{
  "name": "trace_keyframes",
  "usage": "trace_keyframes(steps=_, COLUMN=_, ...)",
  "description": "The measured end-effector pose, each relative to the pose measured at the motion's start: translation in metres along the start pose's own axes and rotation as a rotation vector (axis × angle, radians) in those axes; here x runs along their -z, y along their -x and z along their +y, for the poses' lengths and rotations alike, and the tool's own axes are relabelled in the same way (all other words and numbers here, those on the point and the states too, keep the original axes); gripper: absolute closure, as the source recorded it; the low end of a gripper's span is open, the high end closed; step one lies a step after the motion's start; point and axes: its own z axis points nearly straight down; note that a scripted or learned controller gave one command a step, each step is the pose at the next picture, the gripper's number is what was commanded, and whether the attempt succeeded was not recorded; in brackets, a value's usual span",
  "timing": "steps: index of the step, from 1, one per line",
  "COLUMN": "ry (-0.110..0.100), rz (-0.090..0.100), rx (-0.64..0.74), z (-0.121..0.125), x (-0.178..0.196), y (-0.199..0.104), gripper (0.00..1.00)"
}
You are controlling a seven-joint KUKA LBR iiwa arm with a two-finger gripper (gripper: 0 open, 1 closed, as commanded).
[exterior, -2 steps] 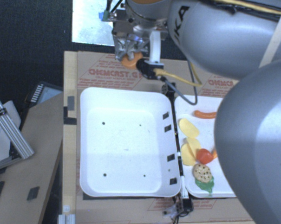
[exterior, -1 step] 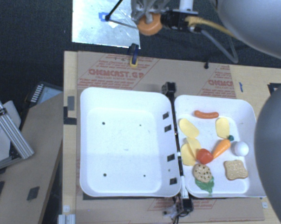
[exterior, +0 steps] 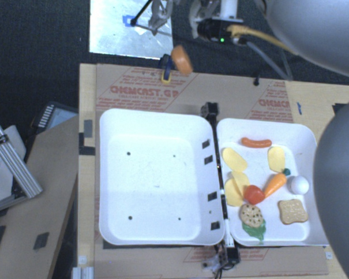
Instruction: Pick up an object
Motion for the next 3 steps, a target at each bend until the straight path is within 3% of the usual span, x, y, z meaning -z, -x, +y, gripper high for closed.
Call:
trace_keyframes(steps=1, ry=0.003, rz=0.001, rx=0.005, z=0.000, x=0.012, y=0.000, gripper=1.00)
trace_keyframes(steps=2, ry=-0.001, rz=-0.003, rx=-0.014, z=-0.001, x=0.006, y=0.112, gripper=1.00)
trace_keyframes(steps=3, ry=0.001, rz=-0.002, rx=-0.010, z=0.008, x=0.006, y=0.185, gripper=1.00)
